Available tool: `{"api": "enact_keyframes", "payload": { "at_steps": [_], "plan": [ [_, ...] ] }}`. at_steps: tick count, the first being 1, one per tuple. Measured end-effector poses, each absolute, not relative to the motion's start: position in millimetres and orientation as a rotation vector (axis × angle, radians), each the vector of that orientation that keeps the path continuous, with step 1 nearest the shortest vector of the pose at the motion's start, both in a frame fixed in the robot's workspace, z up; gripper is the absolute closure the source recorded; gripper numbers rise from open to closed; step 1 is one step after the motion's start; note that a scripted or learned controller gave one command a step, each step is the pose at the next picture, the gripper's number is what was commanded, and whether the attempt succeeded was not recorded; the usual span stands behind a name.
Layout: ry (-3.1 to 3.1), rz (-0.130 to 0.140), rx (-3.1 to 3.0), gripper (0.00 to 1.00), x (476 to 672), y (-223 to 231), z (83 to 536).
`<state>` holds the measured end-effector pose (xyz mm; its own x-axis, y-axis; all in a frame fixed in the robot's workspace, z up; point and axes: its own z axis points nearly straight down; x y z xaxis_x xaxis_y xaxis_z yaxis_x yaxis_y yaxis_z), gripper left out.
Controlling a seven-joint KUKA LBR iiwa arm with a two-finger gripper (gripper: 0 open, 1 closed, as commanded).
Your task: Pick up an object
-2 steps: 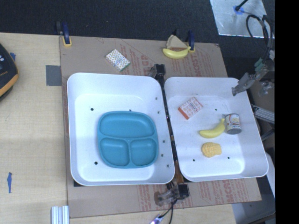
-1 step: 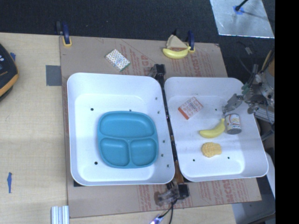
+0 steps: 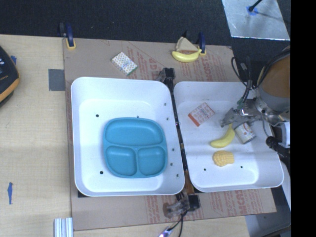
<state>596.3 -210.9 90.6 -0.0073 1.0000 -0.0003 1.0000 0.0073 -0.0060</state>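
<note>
No legible txt; red print on cardboard sheet [image 3: 148, 65] unreadable.

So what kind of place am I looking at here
Most likely a robotics lab bench set up for pick-up trials: two white bins clamped side by side on a board, toy food such as a banana in the right one, and a robot arm's end effector reaching in.

arm [image 3: 276, 83] cut off at right, fingers perhaps indistinct
</note>
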Motion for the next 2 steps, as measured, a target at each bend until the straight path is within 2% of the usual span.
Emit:
{"api": "enact_keyframes", "payload": {
  "at_steps": [1, 2],
  "plan": [
    [-2.232, 0.007, -2.209, 1.0, 597.5, -212.0, 102.5],
    [-2.232, 0.007, -2.209, 0.0, 597.4, -212.0, 102.4]
  ]
}}
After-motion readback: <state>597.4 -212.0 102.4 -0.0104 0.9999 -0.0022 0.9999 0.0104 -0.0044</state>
